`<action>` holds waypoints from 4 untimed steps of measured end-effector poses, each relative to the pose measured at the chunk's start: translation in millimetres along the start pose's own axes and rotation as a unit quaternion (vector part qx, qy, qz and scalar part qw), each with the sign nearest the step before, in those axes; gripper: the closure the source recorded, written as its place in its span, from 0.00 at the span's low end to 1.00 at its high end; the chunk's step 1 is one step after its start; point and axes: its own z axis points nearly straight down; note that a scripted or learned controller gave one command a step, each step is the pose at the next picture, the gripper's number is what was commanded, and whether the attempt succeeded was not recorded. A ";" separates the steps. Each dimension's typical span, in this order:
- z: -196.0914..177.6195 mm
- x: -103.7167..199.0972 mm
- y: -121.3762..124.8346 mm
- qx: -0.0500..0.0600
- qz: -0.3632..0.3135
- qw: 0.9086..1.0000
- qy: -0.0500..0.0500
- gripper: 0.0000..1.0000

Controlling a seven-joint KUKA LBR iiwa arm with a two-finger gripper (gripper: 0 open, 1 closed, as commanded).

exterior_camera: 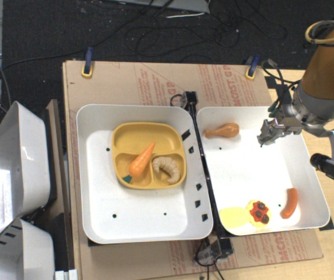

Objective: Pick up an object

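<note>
Two white bins on desk, jaws point(267, 136) over right bin point(237, 174), grip state unclear, drumstick point(223, 132) just left of them, sausage point(289, 203) near right corner, carrot point(142, 160) on yellow plate point(126, 136) in left bin point(97, 174).

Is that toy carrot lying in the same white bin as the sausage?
No. The carrot lies on the yellow plate in the left bin, while the sausage lies in the right bin.

We see a yellow divided plate point(126, 134) holding an orange carrot point(142, 160) with a green tip and a pale beige shrimp point(167, 169), all in a white bin point(91, 174). The other white bin point(307, 174) holds a tan-orange drumstick point(223, 132), an orange-red sausage point(289, 203) and a pale yellow slice point(237, 217) with red and dark toppings.
</note>
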 end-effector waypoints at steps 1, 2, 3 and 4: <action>-13.1 0.1 0.7 0.002 0.000 1.000 0.000 1.00; -2.6 53.0 -8.3 0.004 -0.001 1.000 0.002 1.00; -12.8 108.2 -6.5 0.002 -0.002 1.000 0.001 1.00; -15.8 153.6 -10.8 0.003 -0.002 1.000 0.002 1.00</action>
